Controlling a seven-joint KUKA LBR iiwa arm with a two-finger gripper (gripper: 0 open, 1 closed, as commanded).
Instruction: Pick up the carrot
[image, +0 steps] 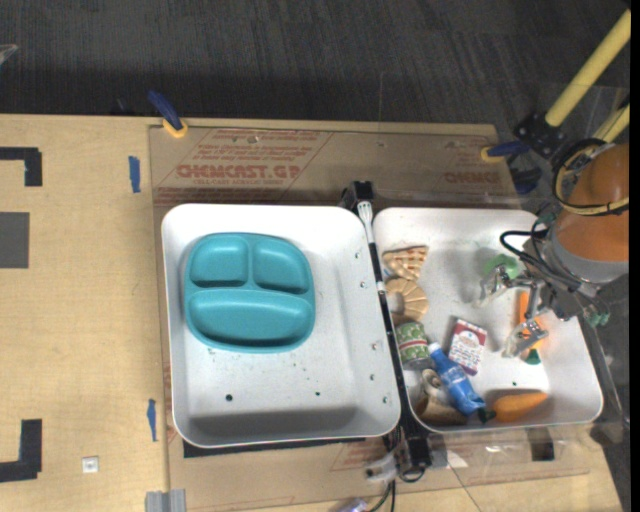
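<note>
The carrot (520, 404) is an orange, tapered piece lying flat along the front wall of the right bin (575, 385), with its tip pointing left towards a blue bottle (457, 382). My gripper (518, 312) hangs over the right half of that bin, behind the carrot and apart from it. The grey arm with its orange band (597, 215) comes in from the right edge. Small orange and green bits show around the gripper's tip, and I cannot make out what they are.
The right bin also holds a waffle-like piece (405, 262), a tan wooden piece (409, 298), a green can (411, 341) and a red and white box (466, 347). A teal divided plate (249, 290) lies in the left bin (300, 385).
</note>
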